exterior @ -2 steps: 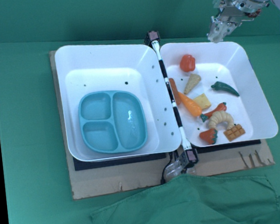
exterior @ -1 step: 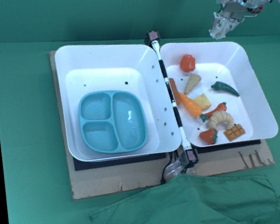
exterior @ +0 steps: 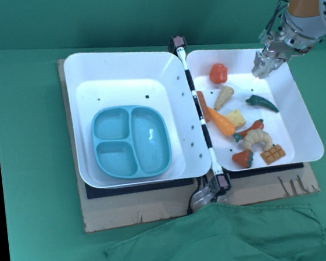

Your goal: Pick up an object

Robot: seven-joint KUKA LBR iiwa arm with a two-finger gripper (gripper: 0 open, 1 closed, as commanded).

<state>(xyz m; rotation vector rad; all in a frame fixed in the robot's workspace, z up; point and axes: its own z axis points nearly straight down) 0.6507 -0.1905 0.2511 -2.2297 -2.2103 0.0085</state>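
Grey gripper (exterior: pixel 261 69) hovers over the right bin (exterior: pixel 301 111), jaws unreadable from here. Nothing lifted yet; the green pepper (exterior: pixel 262 103) and red tomato (exterior: pixel 218 72) lie nearest.

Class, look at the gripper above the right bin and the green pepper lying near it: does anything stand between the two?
Nothing visible does. The gripper hangs over the right bin's upper right part, and the green pepper lies just below it in the view, with bare white floor between. The other toy foods lie further left and lower.
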